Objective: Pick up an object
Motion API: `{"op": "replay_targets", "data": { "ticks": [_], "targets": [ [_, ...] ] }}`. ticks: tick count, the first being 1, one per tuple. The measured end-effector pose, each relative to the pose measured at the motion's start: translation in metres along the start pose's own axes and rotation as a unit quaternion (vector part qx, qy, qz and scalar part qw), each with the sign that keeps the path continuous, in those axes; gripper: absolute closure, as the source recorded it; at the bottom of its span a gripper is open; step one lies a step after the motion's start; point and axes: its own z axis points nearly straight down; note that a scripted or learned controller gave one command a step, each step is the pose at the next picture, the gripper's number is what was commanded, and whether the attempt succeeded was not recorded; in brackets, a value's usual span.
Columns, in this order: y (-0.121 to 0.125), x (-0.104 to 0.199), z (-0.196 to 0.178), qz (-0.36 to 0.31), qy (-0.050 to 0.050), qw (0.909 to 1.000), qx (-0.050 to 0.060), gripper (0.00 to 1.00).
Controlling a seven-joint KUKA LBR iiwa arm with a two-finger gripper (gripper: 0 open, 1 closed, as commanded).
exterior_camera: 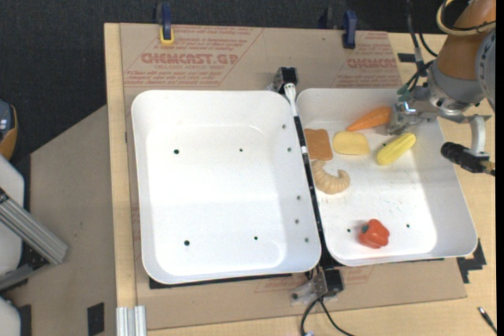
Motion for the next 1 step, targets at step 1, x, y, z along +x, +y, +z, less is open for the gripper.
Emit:
{"op": "replay_targets", "data": {
  "ticks": [1],
  "targets": [
    [0.0086,0.1036,0.0017,-0.005,0.0,1.0,0.008,1.0]
  ]
}}
